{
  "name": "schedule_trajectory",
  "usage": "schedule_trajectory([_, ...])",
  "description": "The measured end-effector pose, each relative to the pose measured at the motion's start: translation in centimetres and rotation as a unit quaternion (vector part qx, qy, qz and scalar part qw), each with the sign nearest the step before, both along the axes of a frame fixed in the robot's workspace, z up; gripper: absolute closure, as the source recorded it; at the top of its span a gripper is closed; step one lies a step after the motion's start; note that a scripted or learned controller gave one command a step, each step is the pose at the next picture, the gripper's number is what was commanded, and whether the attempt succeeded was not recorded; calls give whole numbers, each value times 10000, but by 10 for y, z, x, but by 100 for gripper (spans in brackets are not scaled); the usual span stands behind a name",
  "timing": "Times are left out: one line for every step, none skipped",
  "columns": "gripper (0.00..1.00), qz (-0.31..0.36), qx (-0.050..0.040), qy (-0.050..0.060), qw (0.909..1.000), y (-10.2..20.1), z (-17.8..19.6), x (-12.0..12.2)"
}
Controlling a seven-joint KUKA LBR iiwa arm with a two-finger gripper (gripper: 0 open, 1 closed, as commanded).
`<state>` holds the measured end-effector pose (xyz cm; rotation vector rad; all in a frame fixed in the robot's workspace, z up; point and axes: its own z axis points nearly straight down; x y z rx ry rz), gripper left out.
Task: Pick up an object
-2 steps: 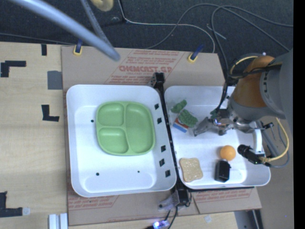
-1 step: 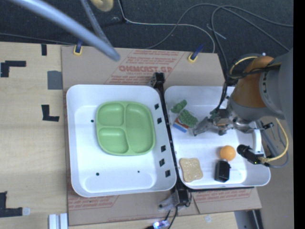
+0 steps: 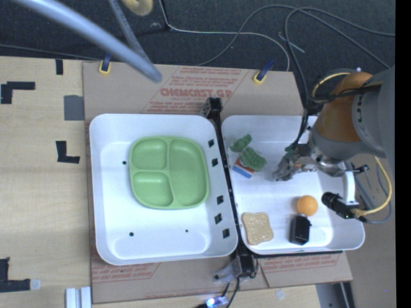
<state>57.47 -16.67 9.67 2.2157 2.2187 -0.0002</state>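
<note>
Wooden surface (image 3: 38, 191) carries two shallow white bins. End effector (image 3: 287, 169) low in right bin (image 3: 347, 239), grip state unclear; orange ball (image 3: 307, 205), black block (image 3: 299, 230) unlifted. Pick pending.

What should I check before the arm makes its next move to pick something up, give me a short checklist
1. Claw is over the right bin: ok.
2. Nothing seen between the claw's fingers: ok.
3. Finger opening: cannot tell.
4. Orange ball, black block and bread slice lie apart, each free to approach: ok.
5. Green toy lies close to the bin divider, tight for the claw: not ok.
6. Green tray sits in the left bin, out of the way: ok.
</note>
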Motion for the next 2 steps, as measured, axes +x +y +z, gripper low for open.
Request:
schedule_trajectory([100,-5,16,6,10000,-7,47,-4])
schedule_trajectory([100,1,16,3,10000,-6,89,-3])
